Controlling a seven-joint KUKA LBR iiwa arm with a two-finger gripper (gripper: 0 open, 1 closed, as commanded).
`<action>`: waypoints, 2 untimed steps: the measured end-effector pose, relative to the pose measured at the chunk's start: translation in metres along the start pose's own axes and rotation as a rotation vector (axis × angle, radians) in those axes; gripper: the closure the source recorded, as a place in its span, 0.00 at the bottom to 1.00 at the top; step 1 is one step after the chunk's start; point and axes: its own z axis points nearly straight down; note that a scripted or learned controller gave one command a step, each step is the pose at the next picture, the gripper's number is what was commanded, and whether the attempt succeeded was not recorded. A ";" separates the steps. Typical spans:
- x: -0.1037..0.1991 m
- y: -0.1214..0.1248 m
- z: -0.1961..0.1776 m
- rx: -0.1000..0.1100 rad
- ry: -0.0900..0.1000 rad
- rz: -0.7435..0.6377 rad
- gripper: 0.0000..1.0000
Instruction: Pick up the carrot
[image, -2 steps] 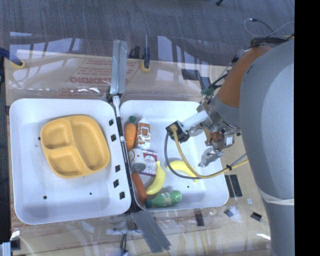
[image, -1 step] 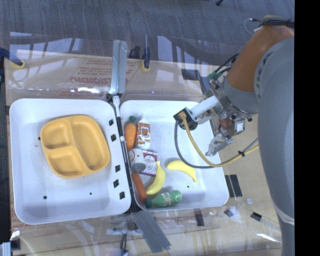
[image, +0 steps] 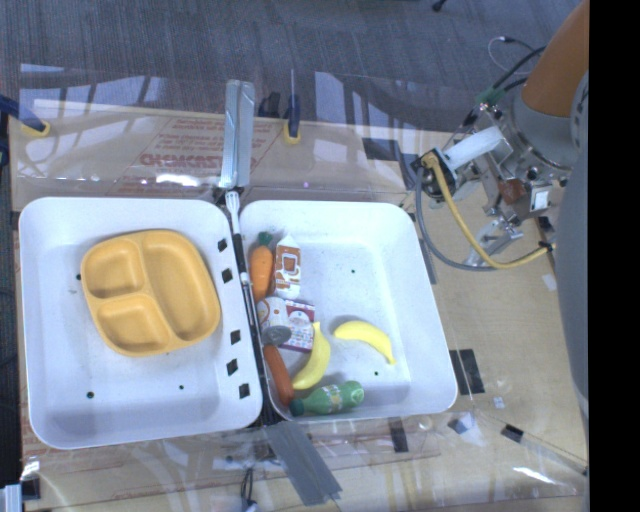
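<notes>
Left bin (image: 60, 400): yellow divided plate (image: 150, 292). Right bin (image: 400, 260): carrot (image: 261, 270) upright against left wall, beside small carton (image: 288, 268). Below, second orange carrot-like piece (image: 278, 372), two bananas (image: 340, 345), green bottle (image: 328, 398). Gripper (image: 505, 215) off bin, upper right above counter; cannot tell state of jaws. Risk: wall and carton crowd carrot, jaws may hit rim or grab lookalike.

Bright, even overhead light; slightly soft picture.
Glare streaks the clear plastic sheet (image: 150, 140) at the far side and blanches the white bins (image: 60, 400). Shadows under the yellow plate (image: 150, 292) and bananas (image: 340, 350) stay faint. Fine detail is a little blurred.
</notes>
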 end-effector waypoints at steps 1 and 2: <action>-0.004 0.043 0.025 0.003 -0.004 0.000 0.00; 0.069 -0.013 0.005 0.000 0.000 -0.081 0.00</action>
